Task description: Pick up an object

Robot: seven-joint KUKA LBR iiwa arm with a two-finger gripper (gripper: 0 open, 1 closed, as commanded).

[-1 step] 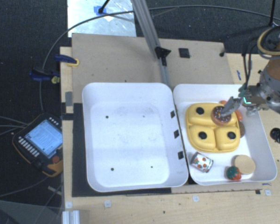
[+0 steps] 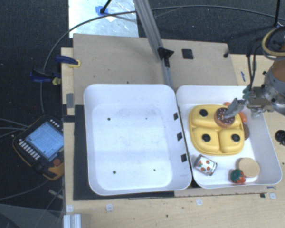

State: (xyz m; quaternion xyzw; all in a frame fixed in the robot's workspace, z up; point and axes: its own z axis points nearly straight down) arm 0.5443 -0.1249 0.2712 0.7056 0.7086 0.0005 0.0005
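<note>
Doughnut (image 2: pixel 223 117) with a dark, sprinkled top sits in the right bin (image 2: pixel 270 156), resting on the upper right corner of a yellow four-pocket tray (image 2: pixel 213 132). The gripper (image 2: pixel 234 107) reaches in from the right and its tip lies right at the doughnut's upper right edge; whether it is wide, narrow or closed on anything cannot be made out from this angle, so no hold can be claimed. The doughnut looks like a small toy: probably light, fairly stiff, with a rounded rim that could slip sideways out of a shallow pinch. A grip across the ring from outside, or with one side in the centre hole, seems the safest. The yellow tray under it may shift or lift if caught too. Also in this bin are a small patterned cup (image 2: pixel 205 165) on its side, a tan round disc (image 2: pixel 249 166) and a green and red toy (image 2: pixel 236 176). The left bin (image 2: pixel 92 127) is beside it
</note>
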